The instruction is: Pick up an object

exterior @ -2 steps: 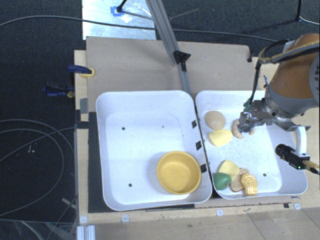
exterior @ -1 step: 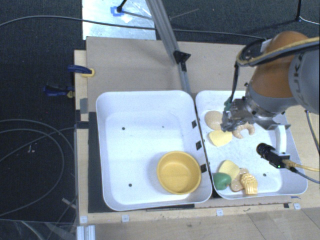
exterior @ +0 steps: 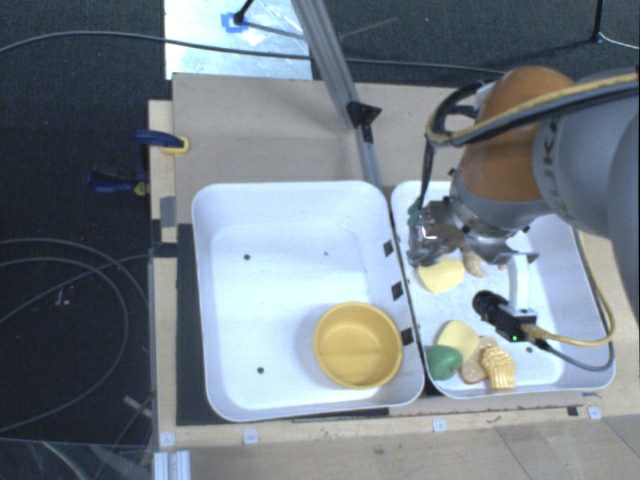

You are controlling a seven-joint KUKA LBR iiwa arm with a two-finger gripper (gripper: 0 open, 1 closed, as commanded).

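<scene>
From my remote seat I see the grey arm with its glossy orange band (exterior: 512, 118) reaching over the right shallow white plastic bin (exterior: 590, 308), the metal two-finger gripper (exterior: 432, 246) low near that bin's left wall. I cannot tell how it is set; the wrist hides much of it. Just beneath and beside it lies a smooth pale yellow rounded piece (exterior: 441, 275), touching or nearly so, I cannot say which. A small tan lump (exterior: 474, 264) sits close by on its right. Toward the bin's near edge cluster a pale yellow wedge (exterior: 457, 336), a matte green rounded piece (exterior: 442, 361) and a ridged, golden, corn-like object (exterior: 497, 364), all pressed together. A black cable fitting (exterior: 497, 313) hangs over them. In the left white bin (exterior: 230, 268), near its front right corner, rests a smooth yellow round bowl (exterior: 358, 344), upright.
</scene>
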